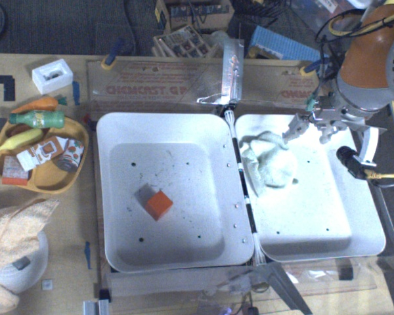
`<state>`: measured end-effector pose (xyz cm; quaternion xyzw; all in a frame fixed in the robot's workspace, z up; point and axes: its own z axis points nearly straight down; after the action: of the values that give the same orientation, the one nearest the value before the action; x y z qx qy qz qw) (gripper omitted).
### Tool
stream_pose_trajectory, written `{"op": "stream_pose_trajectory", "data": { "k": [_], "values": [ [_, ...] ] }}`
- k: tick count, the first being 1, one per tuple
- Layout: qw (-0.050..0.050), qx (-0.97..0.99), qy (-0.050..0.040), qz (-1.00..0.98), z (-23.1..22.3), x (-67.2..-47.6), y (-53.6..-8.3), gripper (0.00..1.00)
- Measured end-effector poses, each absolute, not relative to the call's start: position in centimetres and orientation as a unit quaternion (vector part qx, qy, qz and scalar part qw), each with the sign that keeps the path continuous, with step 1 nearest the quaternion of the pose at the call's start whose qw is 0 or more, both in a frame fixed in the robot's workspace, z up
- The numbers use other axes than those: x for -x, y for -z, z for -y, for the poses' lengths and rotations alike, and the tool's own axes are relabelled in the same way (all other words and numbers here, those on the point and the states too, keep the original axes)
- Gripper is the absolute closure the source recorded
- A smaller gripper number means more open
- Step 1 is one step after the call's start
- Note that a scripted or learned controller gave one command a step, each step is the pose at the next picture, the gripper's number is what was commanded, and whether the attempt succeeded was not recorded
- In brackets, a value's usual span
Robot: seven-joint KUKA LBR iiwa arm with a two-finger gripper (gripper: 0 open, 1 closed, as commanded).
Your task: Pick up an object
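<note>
- Camera view, fixed above the bench, looks down on two shallow white bins side by side: the left bin (111,176) and the right bin (354,235).
- Lying in the left bin, a little left of its middle, is an orange block (160,205), with a small grey block (145,193) touching its upper-left side.
- In the right bin, against its left wall and toward the far end, sits a crumpled pale-green cloth (269,163).
- Reaching in from the right, the grey arm with its orange band (368,61) hangs over the far end of the right bin.
- At the cloth's upper-right edge is the gripper (302,128); one pale finger (294,130) slants down toward the cloth. Whether the fingers are spread or closed cannot be told, and nothing can be seen between them.
- Left of the bins, a yellow bowl (52,179) holds toy food, among it a green bottle (38,119) and a banana (16,138).
- Beyond the bowl on the bench stands a small white box (52,75).
</note>
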<state>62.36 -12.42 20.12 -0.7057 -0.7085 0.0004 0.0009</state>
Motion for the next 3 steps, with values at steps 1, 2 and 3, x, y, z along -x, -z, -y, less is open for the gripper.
{"op": "stream_pose_trajectory", "data": {
  "k": [1, 2, 3],
  "values": [
    [-0.007, 0.634, 0.0057, 0.773, 9.6, -60.9, -9.5, 0.0],
    [-0.009, 0.644, 0.0072, 0.765, 9.6, -58.1, -9.5, 0.0],
    [-0.008, 0.635, 0.0077, 0.772, 10.9, -56.0, -9.5, 0.0]
  ]
}}
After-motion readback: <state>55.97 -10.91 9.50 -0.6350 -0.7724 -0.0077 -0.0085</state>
